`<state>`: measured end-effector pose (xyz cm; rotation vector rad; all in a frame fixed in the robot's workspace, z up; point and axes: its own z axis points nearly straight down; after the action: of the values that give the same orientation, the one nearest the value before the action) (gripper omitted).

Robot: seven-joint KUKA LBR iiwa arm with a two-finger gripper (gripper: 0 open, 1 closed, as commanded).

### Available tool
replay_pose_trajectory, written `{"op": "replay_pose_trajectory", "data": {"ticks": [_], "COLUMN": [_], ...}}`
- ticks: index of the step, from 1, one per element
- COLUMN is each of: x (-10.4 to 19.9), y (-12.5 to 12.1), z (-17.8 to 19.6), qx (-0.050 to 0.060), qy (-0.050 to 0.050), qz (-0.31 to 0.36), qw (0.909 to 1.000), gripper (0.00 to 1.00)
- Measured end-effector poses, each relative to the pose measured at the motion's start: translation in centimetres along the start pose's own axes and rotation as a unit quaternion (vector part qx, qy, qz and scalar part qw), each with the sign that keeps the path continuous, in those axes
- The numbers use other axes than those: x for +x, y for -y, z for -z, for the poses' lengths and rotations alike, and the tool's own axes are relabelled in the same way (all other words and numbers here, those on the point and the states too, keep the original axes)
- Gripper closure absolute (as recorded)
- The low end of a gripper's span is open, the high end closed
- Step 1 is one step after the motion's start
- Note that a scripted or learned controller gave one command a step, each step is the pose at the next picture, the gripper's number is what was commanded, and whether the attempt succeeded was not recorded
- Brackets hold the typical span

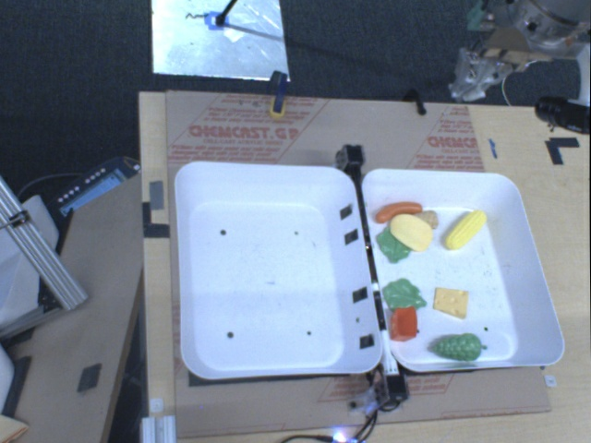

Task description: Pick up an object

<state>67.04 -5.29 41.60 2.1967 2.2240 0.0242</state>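
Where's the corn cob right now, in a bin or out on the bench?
In the right bin: the corn cob lies on its floor near the far wall.

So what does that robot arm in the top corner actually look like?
The arm is mostly grey metal with rounded, chunky joints and an orange band at the very top edge of the view. Its gripper is pale silvery grey and blocky, and a thin light cable loops beside it. The picture is too blurry to read any markings.

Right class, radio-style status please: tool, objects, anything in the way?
Tool up past the bins' far edge, holding nothing. Corn, cheese and other toy foods in right bin. Nothing over them.
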Motion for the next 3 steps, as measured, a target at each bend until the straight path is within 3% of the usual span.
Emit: {"op": "replay_pose_trajectory", "data": {"ticks": [1, 2, 3], "x": [0.6, 3.2, 8.2], "y": [8.0, 0.3, 8.2], "z": [-7.5, -1.8, -7.0], "qx": [0.015, 0.005, 0.015], "qy": [-0.001, 0.0, -0.001], "qz": [-0.006, -0.002, -0.002], "qw": [0.9999, 1.0, 0.9999], "gripper": [1.0, 1.0, 1.0]}}
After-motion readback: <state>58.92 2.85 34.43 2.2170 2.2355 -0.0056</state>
